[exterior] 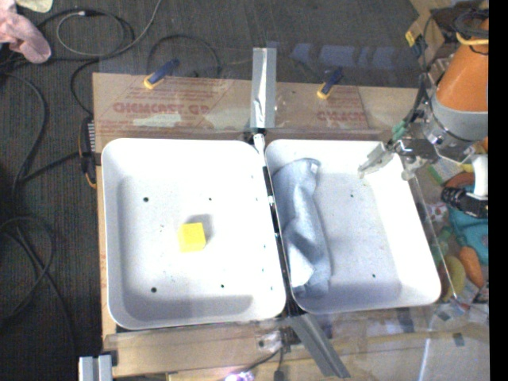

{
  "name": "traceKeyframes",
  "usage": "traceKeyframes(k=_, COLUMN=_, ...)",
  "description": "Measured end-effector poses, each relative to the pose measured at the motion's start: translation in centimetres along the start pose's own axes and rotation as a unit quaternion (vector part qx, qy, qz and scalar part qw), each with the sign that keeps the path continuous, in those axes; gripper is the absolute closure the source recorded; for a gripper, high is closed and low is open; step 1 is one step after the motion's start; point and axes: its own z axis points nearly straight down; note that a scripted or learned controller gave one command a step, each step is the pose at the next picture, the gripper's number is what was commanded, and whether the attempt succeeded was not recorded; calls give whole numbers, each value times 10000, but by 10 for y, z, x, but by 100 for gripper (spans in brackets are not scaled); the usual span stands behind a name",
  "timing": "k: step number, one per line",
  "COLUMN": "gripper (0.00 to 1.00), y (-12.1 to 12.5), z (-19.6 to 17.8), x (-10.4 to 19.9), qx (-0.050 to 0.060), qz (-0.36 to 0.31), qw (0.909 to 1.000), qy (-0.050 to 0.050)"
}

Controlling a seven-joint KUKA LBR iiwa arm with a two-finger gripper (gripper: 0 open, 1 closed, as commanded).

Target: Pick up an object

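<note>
Nearest the camera, the front rims of two shallow white bins meet at a central seam. In the left bin (127, 213), a small yellow block (193, 237) lies flat on the floor, a little toward the near side of the middle and closer to the seam than to the outer wall. It touches no wall and nothing lies against it.

In the right bin (381, 236), a grey cloth (303, 221) runs lengthwise along the wall next to the seam, from the near corner up to the far rim, rumpled and partly folded.

Farther back and to the right, the arm (464, 86) enters the scene, its orange band above the grey wrist. The gripper (379, 159) hangs above the far right corner of the right bin, its slender fingers (371, 163) pointing down and leftward. Nothing is seen between them; how far apart they stand cannot be made out at this scale.

The yellow block is well apart from the gripper: it sits in the other bin, across the seam, nearer the camera and far to the left. The grey cloth lies between the two.

Beyond both bins, a brown cardboard sheet (190, 105) covers the bench, held by two clamps (161, 73) along its far edge.
</note>
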Motion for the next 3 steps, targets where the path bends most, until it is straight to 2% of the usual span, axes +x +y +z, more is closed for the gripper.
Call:
traceKeyframes(k=1, gripper=0, y=28, z=7, x=95, qx=2, qz=445, qw=9990, qy=-7)
traceKeyframes(k=2, gripper=0, y=53, z=-15, x=44, qx=-7, qz=239, qw=9997, qy=-23)
traceKeyframes(k=3, gripper=0, y=19, z=-3, x=44, qx=1, qz=-147, qw=9999, qy=-19)
